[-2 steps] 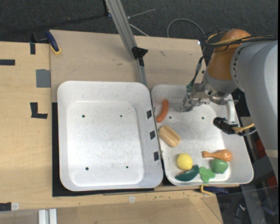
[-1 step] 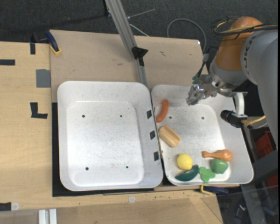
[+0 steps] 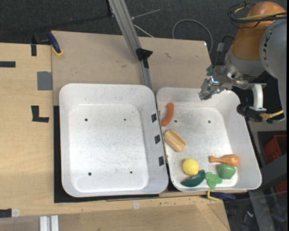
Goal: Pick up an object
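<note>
Arm: grey KUKA arm with an orange band [image 3: 253, 18] reaches in from the right and hangs over the far right corner of the right bin
Pincer: the pincer [image 3: 207, 91] sits above the back rim of the right bin, near its far right corner; its tips are dark and small against the rim, and how far they are parted cannot be told
Pincer contents: nothing is seen between the tips; no object touches the pincer
Right bin: shallow white plastic bin [image 3: 216, 117], speckled floor, holding all the objects
Sausage: orange-red toy sausage [image 3: 168, 114] lies near the left wall of the right bin, toward the back, well apart from the pincer
Bread roll: tan oblong toy bread roll [image 3: 175, 140] lies just in front of the sausage, near the same wall
Lemon: round yellow toy lemon [image 3: 190, 166] rests near the front of the bin
Dark vegetable: dark green curved toy vegetable [image 3: 193, 180] lies at the front wall, touching the lemon
Drumstick: orange-brown toy chicken drumstick [image 3: 225, 160] lies toward the front right
Green pieces: bright green toy vegetable pieces [image 3: 220, 174] lie just below the drumstick at the front rim
Left bin: shallow white plastic bin [image 3: 108, 138] stands beside the right one, their rims touching
Table: pale wooden table [image 3: 19, 129] carries both bins
</note>
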